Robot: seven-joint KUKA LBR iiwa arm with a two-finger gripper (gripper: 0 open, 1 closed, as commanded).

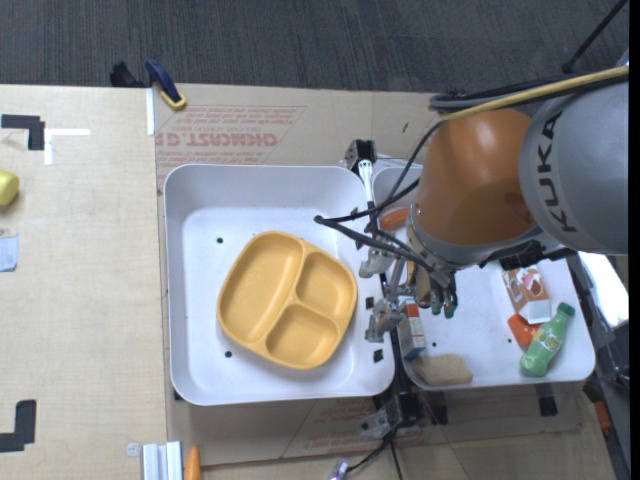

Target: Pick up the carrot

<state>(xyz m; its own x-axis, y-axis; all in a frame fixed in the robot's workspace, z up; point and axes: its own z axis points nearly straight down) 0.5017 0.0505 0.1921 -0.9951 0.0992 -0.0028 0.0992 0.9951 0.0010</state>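
The camera view gives you the arm (pixel 520 178) coming in from the right, its orange band hanging over the seam between the two white bins. The carrot (pixel 521 330) reads as a small orange piece in the right bin (pixel 480 343), lying beside the green bottle (pixel 546 340) and just below a small printed packet (pixel 527 290); it sits well to the right of the claw. A sliver of orange-red also peeks out beside the wrist at the top of that bin, but you cannot tell what it is.

The claw (pixel 395 303) hangs low over the bins' shared wall, amid cables and metal parts. You cannot tell how it stands or whether it grips anything, since the clutter hides it.

In the left bin (pixel 190 298) lies a yellow divided plate (pixel 288 300) with three compartments. A tan, bread-like lump (pixel 443 370) rests at the front of the right bin. Both bins sit on flattened cardboard (pixel 240 133) on a pale wooden bench (pixel 80 318), with dark carpet (pixel 300 18) beyond.
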